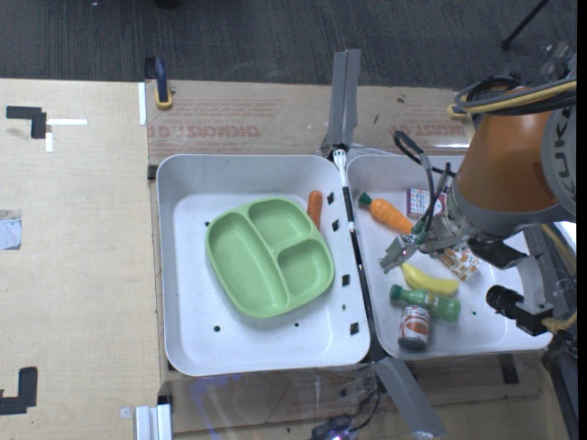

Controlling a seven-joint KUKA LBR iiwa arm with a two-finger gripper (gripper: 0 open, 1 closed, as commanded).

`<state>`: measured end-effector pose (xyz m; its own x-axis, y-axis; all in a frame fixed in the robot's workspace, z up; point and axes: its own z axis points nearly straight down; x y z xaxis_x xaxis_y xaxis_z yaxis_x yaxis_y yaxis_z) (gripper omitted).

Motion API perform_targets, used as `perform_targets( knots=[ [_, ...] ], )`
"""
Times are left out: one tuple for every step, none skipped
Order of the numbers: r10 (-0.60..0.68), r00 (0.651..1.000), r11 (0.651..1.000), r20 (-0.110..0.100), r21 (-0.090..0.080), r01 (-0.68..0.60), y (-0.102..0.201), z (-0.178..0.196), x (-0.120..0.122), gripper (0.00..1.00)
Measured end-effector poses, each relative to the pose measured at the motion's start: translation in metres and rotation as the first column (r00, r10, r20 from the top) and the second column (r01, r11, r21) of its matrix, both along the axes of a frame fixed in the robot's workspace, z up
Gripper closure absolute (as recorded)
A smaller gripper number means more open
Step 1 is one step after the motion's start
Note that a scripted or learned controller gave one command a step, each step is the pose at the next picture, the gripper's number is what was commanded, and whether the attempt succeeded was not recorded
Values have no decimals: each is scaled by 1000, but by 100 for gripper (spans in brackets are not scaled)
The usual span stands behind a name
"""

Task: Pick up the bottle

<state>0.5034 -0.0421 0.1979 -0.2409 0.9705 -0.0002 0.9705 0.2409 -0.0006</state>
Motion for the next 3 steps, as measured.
perform_targets(
  knots=[
    [71,997,997,0,0,-71,-25,-6,-26,0],
    [154,988,988,1,-1,-154,14,62,29,0],
    [152,988,988,-1,0,-152,93,-6,41,0]
  ],
)
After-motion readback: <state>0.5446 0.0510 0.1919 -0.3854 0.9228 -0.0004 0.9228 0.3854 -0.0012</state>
